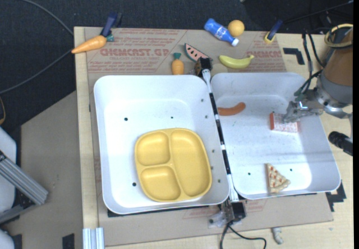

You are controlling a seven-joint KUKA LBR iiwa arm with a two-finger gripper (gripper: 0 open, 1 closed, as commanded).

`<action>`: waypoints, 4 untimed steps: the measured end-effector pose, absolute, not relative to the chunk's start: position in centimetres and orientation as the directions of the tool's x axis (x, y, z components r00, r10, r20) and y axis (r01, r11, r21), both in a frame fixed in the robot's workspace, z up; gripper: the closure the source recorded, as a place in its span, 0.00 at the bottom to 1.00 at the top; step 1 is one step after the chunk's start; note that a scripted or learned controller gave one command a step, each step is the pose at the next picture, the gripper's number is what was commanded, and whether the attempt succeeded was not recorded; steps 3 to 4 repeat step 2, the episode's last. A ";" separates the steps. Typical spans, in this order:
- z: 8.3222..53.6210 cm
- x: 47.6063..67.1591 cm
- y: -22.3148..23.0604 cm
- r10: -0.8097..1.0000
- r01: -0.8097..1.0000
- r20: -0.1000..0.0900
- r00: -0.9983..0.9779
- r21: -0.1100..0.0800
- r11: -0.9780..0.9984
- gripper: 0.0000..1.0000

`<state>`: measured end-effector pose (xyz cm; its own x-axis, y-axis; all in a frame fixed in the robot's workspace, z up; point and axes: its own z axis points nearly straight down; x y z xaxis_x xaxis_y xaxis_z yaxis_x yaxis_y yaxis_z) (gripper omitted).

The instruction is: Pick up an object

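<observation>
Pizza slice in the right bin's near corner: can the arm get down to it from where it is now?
Probably yes. The pizza slice lies flat in the right bin, apart from other items, and the gripper hovers in the same bin by the pink-and-white block. The nearby rim might crowd it.

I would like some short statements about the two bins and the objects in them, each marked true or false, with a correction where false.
1. The yellow divided plate lies in the left bin. True.
2. The sausage lies in the left bin. False: it is in the right bin.
3. The pizza slice lies near the right bin's front edge. True.
4. The banana lies inside the right bin. False: it lies on the board behind it.
</observation>
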<state>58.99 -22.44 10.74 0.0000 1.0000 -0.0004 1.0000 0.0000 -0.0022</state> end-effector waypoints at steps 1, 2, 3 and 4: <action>10.5 57.4 -22.4 1.000 1.000 0.000 0.000 -0.001 0.000 1.00; 13.9 59.7 -17.8 1.000 1.000 0.000 -0.002 0.002 0.002 1.00; 13.9 59.7 -17.8 1.000 1.000 0.000 -0.002 0.002 0.002 1.00; 13.9 59.7 -17.8 1.000 1.000 0.000 -0.002 0.002 0.002 1.00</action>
